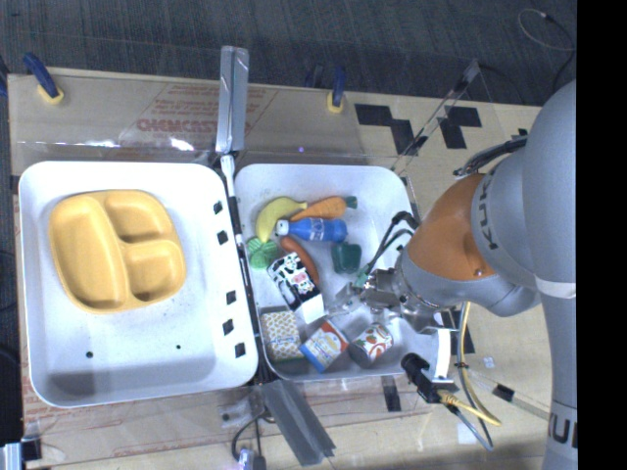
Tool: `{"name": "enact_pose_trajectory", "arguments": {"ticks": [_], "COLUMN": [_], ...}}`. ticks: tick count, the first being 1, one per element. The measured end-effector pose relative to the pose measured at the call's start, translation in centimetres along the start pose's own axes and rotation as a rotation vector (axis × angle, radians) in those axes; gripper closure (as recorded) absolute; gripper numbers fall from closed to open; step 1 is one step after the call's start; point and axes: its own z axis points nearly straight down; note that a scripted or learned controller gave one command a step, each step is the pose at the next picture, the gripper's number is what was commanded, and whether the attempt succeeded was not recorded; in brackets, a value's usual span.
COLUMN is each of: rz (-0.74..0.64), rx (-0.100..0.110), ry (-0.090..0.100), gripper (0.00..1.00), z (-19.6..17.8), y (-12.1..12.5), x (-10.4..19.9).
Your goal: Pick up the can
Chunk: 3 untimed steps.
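Note:
The can (pixel 372 344), short, with a red and white label, lies on its side in the front right corner of the right bin (pixel 377 179). My gripper (pixel 364 287) reaches in from the right, under the orange band of the wrist (pixel 446 248). It hangs just above and behind the can, over the middle right of the bin. Nothing is visibly held in it.
Beside the can are a blue and orange carton (pixel 323 346) and a patterned box (pixel 281 333). Further back lie a cow-print item (pixel 294 277), a banana (pixel 277 213), a carrot (pixel 323 207), a blue bottle (pixel 315 229) and a green block (pixel 345 256). The left bin (pixel 59 370) holds a yellow divided tray (pixel 118 248).

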Motion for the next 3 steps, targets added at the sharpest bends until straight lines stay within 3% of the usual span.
{"name": "enact_pose_trajectory", "arguments": {"ticks": [3], "rz": [0.000], "rx": [0.000], "ry": [0.000], "gripper": [0.00], "z": [0.00], "y": [0.00], "x": [0.00]}}
